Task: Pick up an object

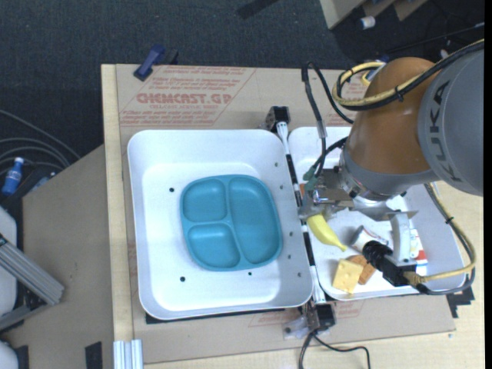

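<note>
Your pincer [314,197]: spread or pressed together, cannot tell. Banana [324,232] just below it in view, long axis slanting down-right.

**Count on the bench**

Two white bins: a left bin [146,206] and a right bin [336,138]. The left bin holds one blue plate [231,221] with three compartments. The right bin holds four things: one banana [324,231], one yellow block [347,274], one brown piece [367,270] and one white tube [411,241]. One blue clip [150,62] lies outside the bins.
</note>
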You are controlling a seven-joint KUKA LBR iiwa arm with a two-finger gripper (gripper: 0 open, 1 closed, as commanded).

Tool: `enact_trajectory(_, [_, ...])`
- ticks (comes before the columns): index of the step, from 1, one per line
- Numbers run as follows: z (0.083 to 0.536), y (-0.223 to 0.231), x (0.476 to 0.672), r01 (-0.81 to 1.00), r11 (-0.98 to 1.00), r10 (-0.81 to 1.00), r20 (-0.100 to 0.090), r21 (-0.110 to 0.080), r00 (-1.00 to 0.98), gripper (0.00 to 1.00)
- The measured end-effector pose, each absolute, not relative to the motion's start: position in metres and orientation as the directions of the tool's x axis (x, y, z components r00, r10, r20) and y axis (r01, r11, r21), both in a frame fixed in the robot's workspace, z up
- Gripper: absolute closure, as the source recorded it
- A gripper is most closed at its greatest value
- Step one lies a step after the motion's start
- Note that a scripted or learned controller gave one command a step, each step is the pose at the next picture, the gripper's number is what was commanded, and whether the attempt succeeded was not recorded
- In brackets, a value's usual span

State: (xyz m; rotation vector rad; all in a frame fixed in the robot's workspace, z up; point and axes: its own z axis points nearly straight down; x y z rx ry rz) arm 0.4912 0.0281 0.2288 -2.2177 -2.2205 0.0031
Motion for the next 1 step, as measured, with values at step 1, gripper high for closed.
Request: enact_trajectory(1, [0.2592,0.0572,0.4791,1.0,0.001,1.0,0.0,-0.001,-0.001,1.0])
